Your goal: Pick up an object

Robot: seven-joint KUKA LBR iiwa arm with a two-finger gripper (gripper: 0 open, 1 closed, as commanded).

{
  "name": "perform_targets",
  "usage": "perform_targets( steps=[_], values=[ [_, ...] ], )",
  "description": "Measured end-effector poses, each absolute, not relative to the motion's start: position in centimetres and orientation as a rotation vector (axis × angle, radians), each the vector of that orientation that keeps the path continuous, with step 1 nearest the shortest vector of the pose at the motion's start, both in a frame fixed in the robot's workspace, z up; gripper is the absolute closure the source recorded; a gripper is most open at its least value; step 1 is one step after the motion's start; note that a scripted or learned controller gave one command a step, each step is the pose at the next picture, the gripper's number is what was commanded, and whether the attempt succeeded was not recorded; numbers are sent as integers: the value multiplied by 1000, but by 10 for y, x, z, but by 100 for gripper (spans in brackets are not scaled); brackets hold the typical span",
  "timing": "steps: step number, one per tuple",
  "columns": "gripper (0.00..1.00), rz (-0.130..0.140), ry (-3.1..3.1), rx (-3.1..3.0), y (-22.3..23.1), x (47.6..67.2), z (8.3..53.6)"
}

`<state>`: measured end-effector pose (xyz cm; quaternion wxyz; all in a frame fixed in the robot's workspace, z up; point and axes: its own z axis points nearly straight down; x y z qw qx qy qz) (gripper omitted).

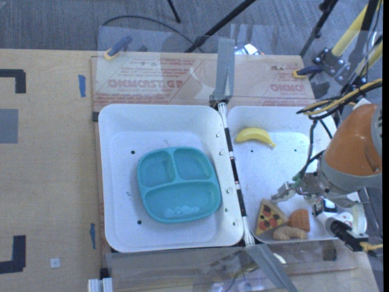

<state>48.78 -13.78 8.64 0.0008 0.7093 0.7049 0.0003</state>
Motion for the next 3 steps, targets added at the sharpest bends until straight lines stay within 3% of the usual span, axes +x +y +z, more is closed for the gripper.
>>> perform_targets(
  steps=[1, 2, 3],
  values=[
    [0, 8, 2176, 2265, -153, 532, 86],
    [0, 3, 2264, 2174, -140, 576, 86],
    [0, 1, 2204, 2237, -120, 645, 86]
  ],
)
